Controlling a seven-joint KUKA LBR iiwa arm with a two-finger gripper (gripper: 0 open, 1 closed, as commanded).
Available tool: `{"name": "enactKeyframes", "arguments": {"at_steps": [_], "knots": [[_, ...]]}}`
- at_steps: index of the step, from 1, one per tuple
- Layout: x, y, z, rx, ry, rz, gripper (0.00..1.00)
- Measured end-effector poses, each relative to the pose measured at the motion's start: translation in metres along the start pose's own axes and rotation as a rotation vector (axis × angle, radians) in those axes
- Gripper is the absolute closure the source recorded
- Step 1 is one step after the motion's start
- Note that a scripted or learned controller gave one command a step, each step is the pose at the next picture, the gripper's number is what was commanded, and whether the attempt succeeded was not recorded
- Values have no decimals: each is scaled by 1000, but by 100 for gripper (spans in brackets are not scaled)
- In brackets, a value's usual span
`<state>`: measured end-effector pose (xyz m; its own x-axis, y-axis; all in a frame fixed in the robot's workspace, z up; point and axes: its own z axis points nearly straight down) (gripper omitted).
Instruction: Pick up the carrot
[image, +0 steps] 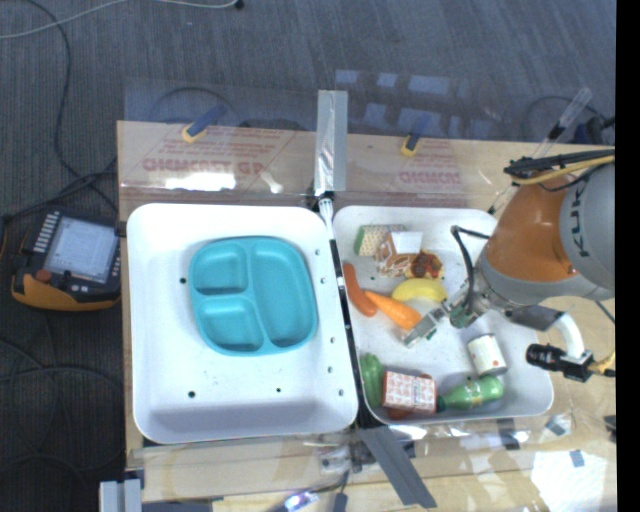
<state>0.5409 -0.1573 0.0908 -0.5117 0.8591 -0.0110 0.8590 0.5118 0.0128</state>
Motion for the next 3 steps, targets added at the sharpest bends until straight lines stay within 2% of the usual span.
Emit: {"name": "enactKeyframes", "arguments": {"at_steps": [1, 2, 3], "knots": [[21, 69, 1, 3, 1, 228, 0], [22, 70, -8, 3, 4, 227, 100], [67, 83, -126, 13, 9, -91, 100]]}}
